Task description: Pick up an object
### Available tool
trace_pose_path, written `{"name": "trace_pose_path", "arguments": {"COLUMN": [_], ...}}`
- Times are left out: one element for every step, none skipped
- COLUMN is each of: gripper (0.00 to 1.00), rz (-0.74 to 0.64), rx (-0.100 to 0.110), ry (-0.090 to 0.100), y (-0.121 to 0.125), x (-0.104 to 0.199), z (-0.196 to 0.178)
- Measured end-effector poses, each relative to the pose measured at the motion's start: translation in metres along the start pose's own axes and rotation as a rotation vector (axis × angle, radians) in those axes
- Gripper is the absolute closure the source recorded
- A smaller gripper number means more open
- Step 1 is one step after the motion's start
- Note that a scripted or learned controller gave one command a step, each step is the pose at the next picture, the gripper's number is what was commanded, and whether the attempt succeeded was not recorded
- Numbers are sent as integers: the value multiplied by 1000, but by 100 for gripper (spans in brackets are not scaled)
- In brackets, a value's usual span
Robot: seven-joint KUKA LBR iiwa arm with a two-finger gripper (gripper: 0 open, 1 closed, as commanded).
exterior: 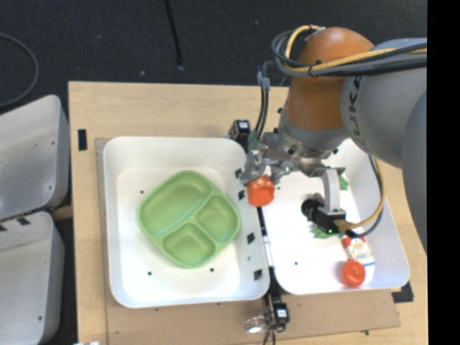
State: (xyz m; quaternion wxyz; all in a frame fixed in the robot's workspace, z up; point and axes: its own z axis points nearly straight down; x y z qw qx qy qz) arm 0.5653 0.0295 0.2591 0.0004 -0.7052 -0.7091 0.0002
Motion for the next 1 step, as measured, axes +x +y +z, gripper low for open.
{"name": "trace_pose_path", "arguments": {"gripper": [100], "rz": [0], "rx": [1], "ry": [0], "y": [-3], "x": [45], "z": [17]}}
